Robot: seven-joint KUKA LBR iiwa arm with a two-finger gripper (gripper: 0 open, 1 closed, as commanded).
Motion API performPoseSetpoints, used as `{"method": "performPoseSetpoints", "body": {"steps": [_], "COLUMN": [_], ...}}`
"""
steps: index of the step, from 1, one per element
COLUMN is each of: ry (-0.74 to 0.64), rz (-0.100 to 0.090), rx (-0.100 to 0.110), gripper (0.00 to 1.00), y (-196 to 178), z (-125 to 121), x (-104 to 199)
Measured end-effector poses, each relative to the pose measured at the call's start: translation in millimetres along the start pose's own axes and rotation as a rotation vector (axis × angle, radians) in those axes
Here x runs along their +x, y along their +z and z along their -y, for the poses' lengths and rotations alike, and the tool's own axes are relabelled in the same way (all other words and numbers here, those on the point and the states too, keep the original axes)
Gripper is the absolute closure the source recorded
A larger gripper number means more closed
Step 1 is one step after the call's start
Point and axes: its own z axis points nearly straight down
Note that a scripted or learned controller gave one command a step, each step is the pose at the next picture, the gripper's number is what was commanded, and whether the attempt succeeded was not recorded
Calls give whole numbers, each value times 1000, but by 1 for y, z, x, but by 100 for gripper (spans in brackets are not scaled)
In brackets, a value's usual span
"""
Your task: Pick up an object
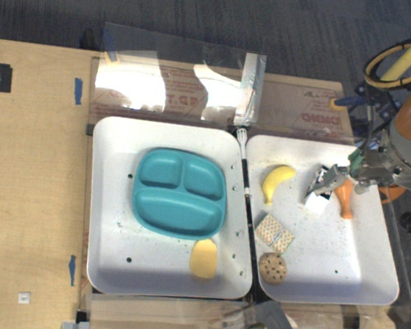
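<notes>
My gripper point(323, 186) hangs over the right bin point(369, 276), in its upper middle part. A yellow banana point(276, 181) lies just left of it. An orange carrot-like piece point(345, 201) lies close on the gripper's right side. Further toward the front, a checkered packet point(275, 233) and a round speckled cookie point(273, 267) rest on the bin floor. A small white bit point(317, 202) shows right under the gripper; whether it is part of the gripper or a separate object is unclear. I see nothing clearly held.
The left bin point(108, 186) holds a teal divided plate point(180, 193) and a yellow lemon-like object point(204, 258) in front of it. A raised rim point(244, 201) separates the bins. The arm's body and cables point(408, 108) fill the upper right.
</notes>
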Motion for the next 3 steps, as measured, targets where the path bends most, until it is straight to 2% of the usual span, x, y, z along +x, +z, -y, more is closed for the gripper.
{"method": "performPoseSetpoints", "body": {"steps": [1, 2, 3], "ry": [10, -146, -146], "rz": [-5, -4, -4], "rx": [15, 8, 8], "gripper": [0, 0, 0], "y": [69, 139, 139], "z": [-51, -67, -66], "x": [30, 18, 18]}}
